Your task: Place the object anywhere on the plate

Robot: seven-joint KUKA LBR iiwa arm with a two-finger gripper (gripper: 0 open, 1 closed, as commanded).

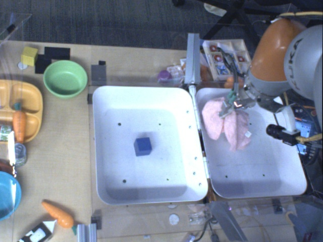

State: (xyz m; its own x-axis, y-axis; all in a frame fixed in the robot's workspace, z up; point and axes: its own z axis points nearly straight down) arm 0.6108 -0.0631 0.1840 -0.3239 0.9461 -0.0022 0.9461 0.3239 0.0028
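- One gripper hangs at the end of the one grey and orange arm, low over the right-hand bin. Whether it is released or clenched cannot be told, and nothing can be seen held in it.
- One pink plate lies right under the jaws and spreads out from them toward the view's left and bottom. Its edge looks uneven, and part of it is hidden by the gripper.
- Two white bins sit side by side. The jaws are over the upper left part of the right bin. The left bin starts just past the plate, on the view's left of the jaws.
- One printed card pack lies outside the bins, near the jaws and above them in the view.
- One small purple thing sits by the top rim of the left bin, further to the left of the jaws; it is too small to name.
- One blue cube, the thing to be moved, rests on the floor of the left bin, well apart from the jaws, to their left and lower in the view. It touches neither the plate nor the gripper.
- One green bowl stands on the bench beyond the left bin, far left of the jaws.
- One yellow block sits beyond the bowl.
- One yellow tray lies at the far left edge.
- Two carrots are there: one on the yellow tray, one on the bench at lower left.
- One blue dish shows at the lower left edge, farthest from the jaws.
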